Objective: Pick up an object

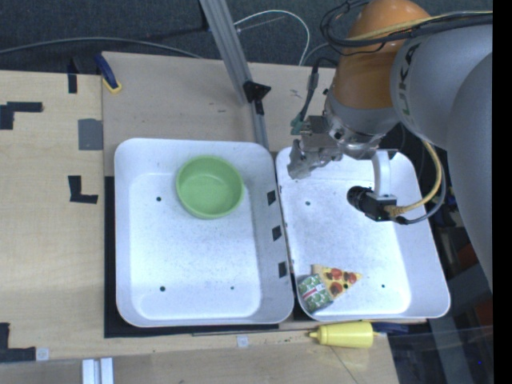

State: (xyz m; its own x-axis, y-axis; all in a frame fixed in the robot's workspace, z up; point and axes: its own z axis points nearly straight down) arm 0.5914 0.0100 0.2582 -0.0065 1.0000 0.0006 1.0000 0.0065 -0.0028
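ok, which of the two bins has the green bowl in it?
The left bin: the green bowl sits in its upper half. The right bin holds the pizza slice.

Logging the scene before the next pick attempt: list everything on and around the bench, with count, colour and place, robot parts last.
Shallow plastic bins: 2, white, side by side on the bench; left bin, right bin.
Round plastic bowl: 1, light green, upright in the left bin, toward its far side.
Toy pizza slice: 1, yellow with red toppings, right bin, near edge.
Small round printed item: 1, green, right bin's near-left corner, touching the pizza slice.
Squeeze bottle: 1, yellow, lying on the bench just outside the right bin's near rim.
Metal pole: 1, grey, slanting behind the bins.
Clamp: 1, blue and yellow, bench's far-left corner.
Robot arm: 1, grey with orange band.
Gripper: 1, grey, over the right bin's far-left corner.
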